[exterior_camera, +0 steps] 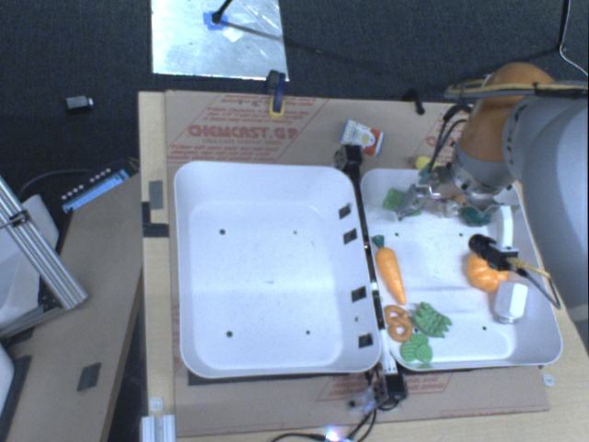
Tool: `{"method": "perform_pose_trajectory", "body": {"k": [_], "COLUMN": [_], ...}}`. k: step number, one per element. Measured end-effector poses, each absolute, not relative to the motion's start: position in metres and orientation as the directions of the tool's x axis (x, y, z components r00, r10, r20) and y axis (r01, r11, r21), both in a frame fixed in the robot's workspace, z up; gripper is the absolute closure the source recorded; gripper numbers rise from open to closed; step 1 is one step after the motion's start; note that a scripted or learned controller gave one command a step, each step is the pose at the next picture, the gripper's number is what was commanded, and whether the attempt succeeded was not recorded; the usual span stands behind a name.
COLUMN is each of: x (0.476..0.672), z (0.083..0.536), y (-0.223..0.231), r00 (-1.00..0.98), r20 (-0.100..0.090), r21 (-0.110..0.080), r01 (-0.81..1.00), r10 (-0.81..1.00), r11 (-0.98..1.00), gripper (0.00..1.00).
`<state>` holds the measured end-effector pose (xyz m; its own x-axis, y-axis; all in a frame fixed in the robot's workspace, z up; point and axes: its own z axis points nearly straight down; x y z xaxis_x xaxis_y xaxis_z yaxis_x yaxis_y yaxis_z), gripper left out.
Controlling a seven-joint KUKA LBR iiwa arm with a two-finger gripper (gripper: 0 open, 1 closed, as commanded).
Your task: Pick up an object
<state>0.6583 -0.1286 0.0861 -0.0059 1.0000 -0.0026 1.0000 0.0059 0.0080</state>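
The grey arm with its orange band [502, 109] reaches over the far edge of the right-hand shallow white plastic bin [529, 343]. Its metal two-finger gripper [433, 194] hangs low there, just beside a flat green piece [399, 199]; whether it grips anything I cannot tell. Nothing looks lifted yet. The orange plastic carrot [390, 273] lies along the bin's left edge, the pretzel-shaped piece [398, 322] near its front-left corner.

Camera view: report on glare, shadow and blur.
Camera view: the foil sheet on the dark floor throws patchy glare; the left bin is bright but keeps its speckles; soft shadow lies under the arm in the right bin; the gripper looks slightly blurred, while the carrot stays fairly sharp.
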Motion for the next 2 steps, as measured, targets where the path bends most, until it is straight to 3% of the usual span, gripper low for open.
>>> {"method": "perform_pose_trajectory", "body": {"k": [1,2], "x": [0.656,0.650], "z": [0.096,0.085], "y": [-0.128,-0.095], "r00": [-0.009,-0.007], "r20": [-0.002,0.000], "r21": [0.004,0.001], "r01": [1.000,1.000], "r10": [1.000,1.000], "r11": [0.009,0.007], "gripper": [1.00,1.00]}}
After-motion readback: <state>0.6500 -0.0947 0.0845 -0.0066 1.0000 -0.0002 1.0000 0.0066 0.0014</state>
